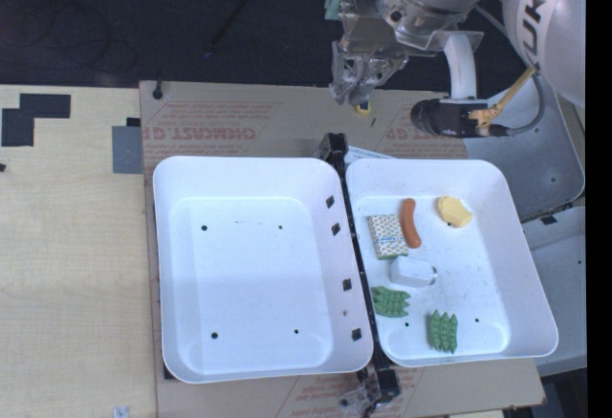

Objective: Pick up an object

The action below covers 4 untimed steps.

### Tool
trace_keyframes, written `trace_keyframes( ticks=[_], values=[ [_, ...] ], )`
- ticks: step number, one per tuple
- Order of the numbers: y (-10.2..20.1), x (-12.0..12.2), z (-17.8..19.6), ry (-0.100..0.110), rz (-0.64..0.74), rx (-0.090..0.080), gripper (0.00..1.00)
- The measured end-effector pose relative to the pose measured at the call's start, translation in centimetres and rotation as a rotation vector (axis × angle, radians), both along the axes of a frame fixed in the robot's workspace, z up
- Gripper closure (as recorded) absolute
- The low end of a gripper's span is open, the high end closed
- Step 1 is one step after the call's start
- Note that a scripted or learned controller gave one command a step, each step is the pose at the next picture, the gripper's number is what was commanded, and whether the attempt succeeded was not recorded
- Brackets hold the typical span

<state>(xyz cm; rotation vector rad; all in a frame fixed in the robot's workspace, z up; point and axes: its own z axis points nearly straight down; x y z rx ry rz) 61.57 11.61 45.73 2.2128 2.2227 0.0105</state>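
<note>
My gripper hangs high above the bench, over the brown board just behind the seam between the two bins. The right bin holds a small patterned packet, an orange sausage-shaped piece beside it, a yellow lump, a white block and two green ridged pieces. All of these lie well below and in front of the gripper.
The left bin sits beside the right one, joined by a black clip strip. Both bins rest on a brown cardboard sheet. The arm's base and cables stand behind the right bin.
</note>
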Motion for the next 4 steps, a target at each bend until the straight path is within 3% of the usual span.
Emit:
trace_keyframes(
  ticks=[2, 3, 4],
  values=[
    [0.1, -0.2, 1.3, 0.017, 0.011, -0.005, 1.0],
    [10.3, -3.6, 8.4, 0.006, 0.006, 0.002, 1.0],
    [7.3, -6.4, 0.0, 0.022, -0.005, -0.006, 1.0]
  ],
)
